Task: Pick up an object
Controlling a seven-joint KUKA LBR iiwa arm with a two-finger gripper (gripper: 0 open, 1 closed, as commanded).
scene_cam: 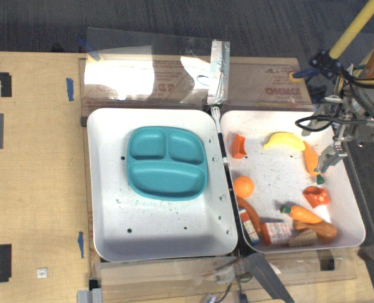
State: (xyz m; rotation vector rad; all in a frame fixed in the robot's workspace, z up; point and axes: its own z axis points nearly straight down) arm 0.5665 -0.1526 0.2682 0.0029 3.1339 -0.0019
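An orange carrot-shaped piece [310, 158] lies just left of the tool [323, 166], near the right bin's [354, 202] far right wall. I cannot tell how the tool stands. A banana [284, 141] lies further left of it, and the teal divided plate [167, 162] sits well left in the other bin [105, 188].
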